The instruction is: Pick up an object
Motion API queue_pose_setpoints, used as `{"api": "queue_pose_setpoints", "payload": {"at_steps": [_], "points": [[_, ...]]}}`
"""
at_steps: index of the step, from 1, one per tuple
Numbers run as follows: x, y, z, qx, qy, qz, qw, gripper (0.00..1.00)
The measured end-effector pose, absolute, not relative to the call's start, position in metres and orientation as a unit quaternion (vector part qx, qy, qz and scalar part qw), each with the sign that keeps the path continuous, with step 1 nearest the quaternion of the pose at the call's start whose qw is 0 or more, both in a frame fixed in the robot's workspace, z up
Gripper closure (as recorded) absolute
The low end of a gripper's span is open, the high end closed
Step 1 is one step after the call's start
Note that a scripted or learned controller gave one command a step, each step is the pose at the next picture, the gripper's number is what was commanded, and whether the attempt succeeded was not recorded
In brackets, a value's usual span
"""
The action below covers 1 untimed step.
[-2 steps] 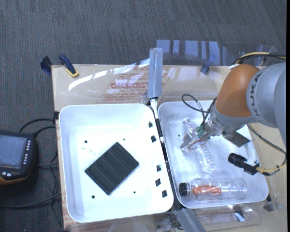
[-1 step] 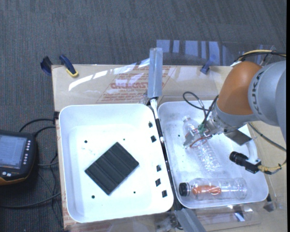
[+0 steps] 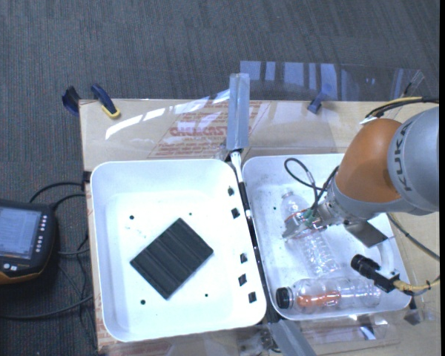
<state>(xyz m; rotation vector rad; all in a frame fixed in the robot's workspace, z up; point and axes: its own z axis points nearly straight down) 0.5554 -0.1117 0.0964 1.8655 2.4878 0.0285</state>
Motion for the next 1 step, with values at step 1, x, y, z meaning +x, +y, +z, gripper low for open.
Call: {"api": "queue_pose_setpoints", "payload": {"at_steps": [1], "points": [[0.6101, -0.0424, 0.1867, 0.633, 0.774, -0.0003, -0.001, 1.0]]}}
